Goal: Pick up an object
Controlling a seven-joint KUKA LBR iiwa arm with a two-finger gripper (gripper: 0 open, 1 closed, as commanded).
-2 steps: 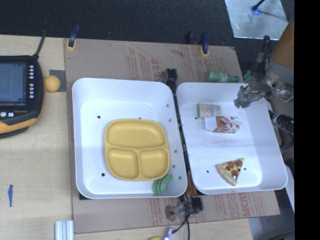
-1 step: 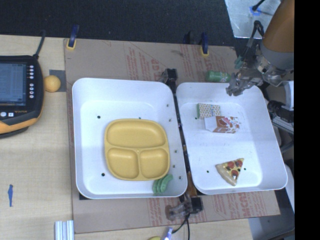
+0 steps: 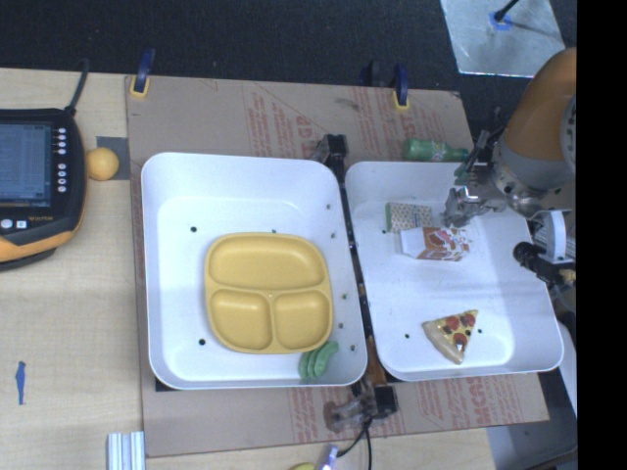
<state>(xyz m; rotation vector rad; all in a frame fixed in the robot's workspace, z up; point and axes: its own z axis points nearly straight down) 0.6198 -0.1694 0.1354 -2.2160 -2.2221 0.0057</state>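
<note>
Objects for picking sit in both bins. In the left bin [image 3: 167, 262] lie a yellow divided plate [image 3: 266, 291] and, touching its lower right corner, a green pod-shaped toy [image 3: 317, 360]. In the right bin [image 3: 529, 341] a small patterned packet [image 3: 409, 214] lies beside a red-and-white card [image 3: 437, 243], with a pizza slice [image 3: 453, 333] nearer the front. The gripper [image 3: 458, 211] hangs just above the card's upper right corner, possibly touching it; whether its fingers are parted or closed, I cannot tell.
</note>
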